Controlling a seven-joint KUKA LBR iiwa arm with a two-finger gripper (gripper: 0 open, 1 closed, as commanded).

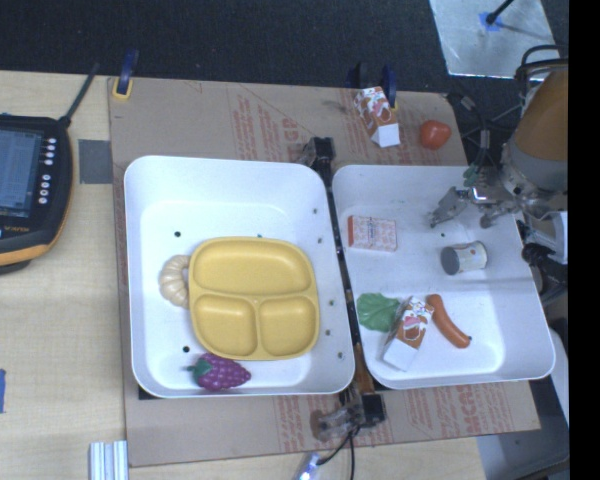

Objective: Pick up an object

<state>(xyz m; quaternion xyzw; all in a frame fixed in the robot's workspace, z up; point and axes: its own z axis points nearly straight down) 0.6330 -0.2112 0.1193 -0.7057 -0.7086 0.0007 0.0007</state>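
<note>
At the far left a teach pendant lies on the bench, cut off by the frame edge. The left bin holds a yellow divided tray that partly hides a pale, ridged toy, perhaps a pumpkin or a shell, at its left side. A purple grape bunch lies just below the tray. The right bin carries the likely picks, scattered loosely: a small pink box, a green leafy piece touching a small carton, a sausage, and a grey cylinder on its side. Beyond the bins sit another small carton and a tomato. The gripper hovers over the right bin's upper part with its fingers spread and nothing between them. It is near the cylinder, probably the target. The arm is cut off at the right.
</note>
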